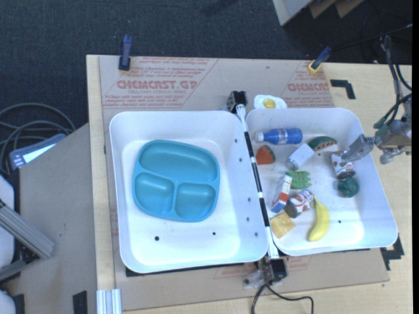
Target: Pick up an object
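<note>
- Gripper (353,148): one, reaching in from the right over the far right part of the right bin (373,231); whether it is wide or narrow cannot be told from this view. It sits just above a small can.
- Small can (342,165): one, red and silver, at the right side of the right bin, just beside the gripper tip; contact cannot be judged.
- Dark green round object (347,187): one, just near of the can.
- Banana (319,221): one, yellow, toward the near side of the right bin.
- Blue bottle (281,136): one, lying on its side at the far side of the right bin.
- Watermelon slice toy (322,143): one, right of the bottle.
- Grey block (300,156): one, near the bin's middle.
- Orange-red piece (264,154): one, by the bin's left wall.
- Green leafy item (300,178): one, at the middle.
- Small cartons (283,193): two, one upright-tilted, one red-white beside it, left of the banana.
- Yellow block (283,224): one, at the near left corner.
- Left bin (124,175): one, holding one blue divided plate (176,180) with three compartments.
- Blue clamps (125,51): two, on the far edge of the bench.
</note>
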Controlling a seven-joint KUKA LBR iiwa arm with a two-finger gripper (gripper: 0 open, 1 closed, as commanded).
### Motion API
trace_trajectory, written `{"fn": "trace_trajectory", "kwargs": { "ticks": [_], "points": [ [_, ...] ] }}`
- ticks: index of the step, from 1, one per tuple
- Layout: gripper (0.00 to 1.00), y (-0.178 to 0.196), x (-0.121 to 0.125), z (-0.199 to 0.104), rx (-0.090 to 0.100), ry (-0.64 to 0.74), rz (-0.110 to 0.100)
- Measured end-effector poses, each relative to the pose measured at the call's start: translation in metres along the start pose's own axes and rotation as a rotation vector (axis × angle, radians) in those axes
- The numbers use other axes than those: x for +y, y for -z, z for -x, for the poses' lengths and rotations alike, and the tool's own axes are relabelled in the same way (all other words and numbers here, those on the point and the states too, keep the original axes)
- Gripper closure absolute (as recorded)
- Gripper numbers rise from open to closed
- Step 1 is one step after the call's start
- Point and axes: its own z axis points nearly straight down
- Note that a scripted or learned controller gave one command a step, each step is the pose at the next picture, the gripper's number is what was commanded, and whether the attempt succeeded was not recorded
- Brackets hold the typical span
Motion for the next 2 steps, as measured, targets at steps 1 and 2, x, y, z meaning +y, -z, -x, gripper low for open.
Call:
{"fn": "trace_trajectory", "kwargs": {
  "ticks": [1,2],
  "points": [
    [0.00,-0.091,0.022,0.032,0.001,-0.001,-0.003],
    [0.00,-0.166,0.001,0.023,0.006,0.001,-0.003]
  ]
}}
